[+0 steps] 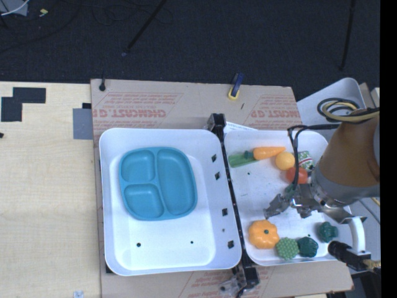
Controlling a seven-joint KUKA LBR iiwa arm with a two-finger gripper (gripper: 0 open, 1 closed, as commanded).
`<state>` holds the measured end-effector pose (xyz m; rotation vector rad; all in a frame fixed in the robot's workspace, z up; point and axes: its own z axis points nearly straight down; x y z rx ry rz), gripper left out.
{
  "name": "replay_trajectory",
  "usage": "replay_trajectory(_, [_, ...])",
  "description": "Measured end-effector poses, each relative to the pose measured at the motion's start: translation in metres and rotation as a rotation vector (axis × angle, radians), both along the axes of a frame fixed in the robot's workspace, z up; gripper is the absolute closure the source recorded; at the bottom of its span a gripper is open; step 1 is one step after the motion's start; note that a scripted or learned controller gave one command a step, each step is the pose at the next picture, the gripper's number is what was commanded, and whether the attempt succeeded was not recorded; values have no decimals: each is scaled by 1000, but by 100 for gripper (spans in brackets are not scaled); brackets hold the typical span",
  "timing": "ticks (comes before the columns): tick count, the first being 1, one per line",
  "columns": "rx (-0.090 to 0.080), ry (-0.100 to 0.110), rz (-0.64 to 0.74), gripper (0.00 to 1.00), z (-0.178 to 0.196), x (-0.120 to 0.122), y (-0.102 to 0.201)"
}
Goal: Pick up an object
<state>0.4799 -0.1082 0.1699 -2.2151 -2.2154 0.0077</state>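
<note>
Dark floor with loose cables fills the top of the frame; below it a pale wooden bench carries cardboard sheeting and two shallow white bins side by side.

Left bin: holds a blue divided plate, upper centre of that bin.

Right bin: holds the candidate objects. A toy carrot with green top lies along the upper part, a yellow ball just beside its tip, a red item just below that, partly hidden by the arm. Along the lower edge sit an orange pumpkin-shaped toy, a light green textured piece and a dark green one touching it, and another dark green piece further right.

Arm and hand: the arm enters from the right of the frame, its orange band over the bin's right side. The hand is low in the middle of the right bin, tilted toward frame left, over bare bin floor between the ball and the pumpkin toy. Nothing is visible between its fingers; how far they stand apart cannot be told.

Assessment: no object is secured. The pumpkin toy is nearest and stands apart from its neighbours, so it looks the soundest target. A good grasp would centre the hand squarely over it before descending, clear of the bin's lower wall.
</note>
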Motion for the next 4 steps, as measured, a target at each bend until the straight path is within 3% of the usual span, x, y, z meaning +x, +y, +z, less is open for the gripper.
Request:
replay_trajectory(1, [0,-2,1,0,-60,7,3])
replay_trajectory(2, [-1,-5,0,0,-84,7,5])
replay_trajectory(3, [-1,-7,-8,100,-72,8,3])
replay_trajectory(4, [-2,-9,1,100,-30,8,5])
